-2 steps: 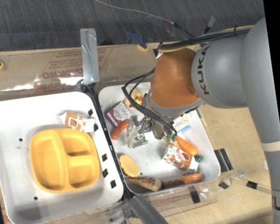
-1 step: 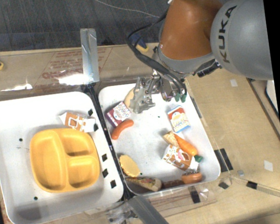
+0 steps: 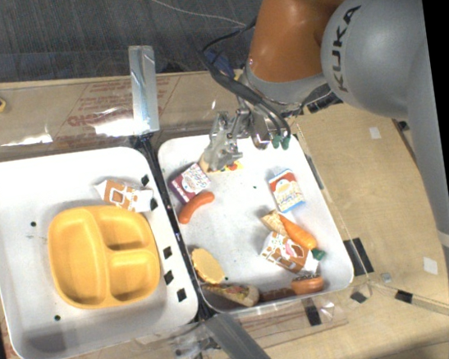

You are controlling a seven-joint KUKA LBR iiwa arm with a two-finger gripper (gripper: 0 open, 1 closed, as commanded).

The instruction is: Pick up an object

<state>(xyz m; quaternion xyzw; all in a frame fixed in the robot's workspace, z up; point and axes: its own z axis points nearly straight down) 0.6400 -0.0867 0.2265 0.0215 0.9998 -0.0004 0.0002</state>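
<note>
The gripper (image 3: 222,151) hangs over the top edge of the right bin (image 3: 247,192), at about eleven o'clock within that bin. Its metal parts blur together against the white floor, so whether the jaws are spread or pressed together cannot be told. Something small with a yellow-orange tinge sits right at the tips, but the view is too poor to say whether it is held.

Just below the gripper, at seven o'clock from it, lies a dark maroon packet (image 3: 189,181), and touching that packet's lower edge is a small sausage (image 3: 195,207), tilted. Farther out, at four o'clock from the gripper, a white carton with a red label (image 3: 286,190) lies flat near the bin's right wall. Below it, a carrot (image 3: 299,235) rests slantwise, overlapping a brown-and-white snack box (image 3: 282,252). Along the bin's bottom edge, at six o'clock, are a round tan cookie or bun (image 3: 207,264), a sandwich-like piece (image 3: 234,295) and a second sausage (image 3: 308,285).

In the left bin (image 3: 11,196), a yellow divided tray (image 3: 102,254) fills the middle. At one o'clock from the tray, an orange-and-white carton (image 3: 124,195) lies near the bin's right wall.

The arm (image 3: 371,46) comes in from two o'clock, its orange band (image 3: 286,29) directly above the wrist. A strip of silver tape (image 3: 144,90) stands at twelve o'clock above the seam between the bins.
</note>
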